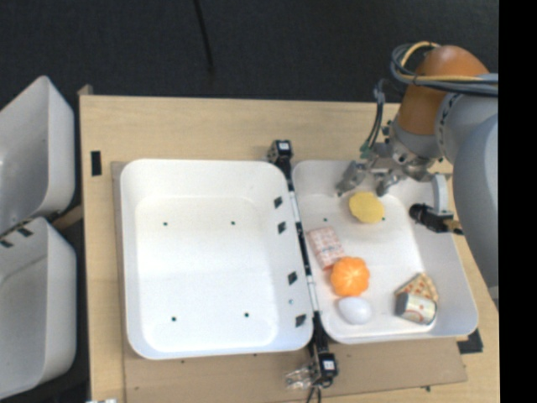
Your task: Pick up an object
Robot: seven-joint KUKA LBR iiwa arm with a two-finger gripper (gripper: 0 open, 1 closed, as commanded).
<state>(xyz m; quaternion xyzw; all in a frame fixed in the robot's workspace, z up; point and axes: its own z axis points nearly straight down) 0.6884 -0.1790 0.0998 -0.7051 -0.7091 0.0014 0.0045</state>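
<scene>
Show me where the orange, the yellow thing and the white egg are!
orange (350, 276): camera view, middle of its peel.
yellow thing (367, 208): camera view, middle of its top.
white egg (355, 311): camera view, middle of its shell.

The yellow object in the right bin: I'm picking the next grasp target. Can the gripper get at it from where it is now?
Probably yes. The gripper hangs just above the yellow object, which lies apart from the orange and the pink packet, so nothing blocks a descent.

Lemon (367, 207), orange (350, 276), egg (355, 310) in right bin (449, 309)
</scene>
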